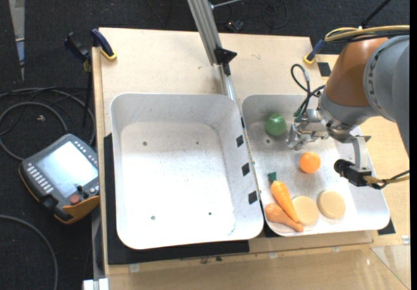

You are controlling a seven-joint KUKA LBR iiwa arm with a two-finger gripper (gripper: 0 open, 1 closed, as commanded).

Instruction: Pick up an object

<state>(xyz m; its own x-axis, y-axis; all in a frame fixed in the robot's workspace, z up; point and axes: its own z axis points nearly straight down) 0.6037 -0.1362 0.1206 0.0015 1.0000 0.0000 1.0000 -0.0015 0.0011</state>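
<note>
The right bin (374, 217) holds a green ball (275, 125), an orange ball (309, 162), an orange carrot (282, 196) lying over a tan piece (279, 216), and two pale round discs (305, 209) (331, 204). My gripper (298, 141) hangs low in that bin, between the green ball on its left and the orange ball just below and to its right. I see nothing between its fingers. The grey arm with its orange band (348, 80) covers the bin's back right part.
The left bin (124, 119) lies beside the right one, sharing a rim with black clips (245, 168). A slanted metal pole (202, 12) crosses the bench behind the bins. A teach pendant (58, 178) lies on the floor at the left.
</note>
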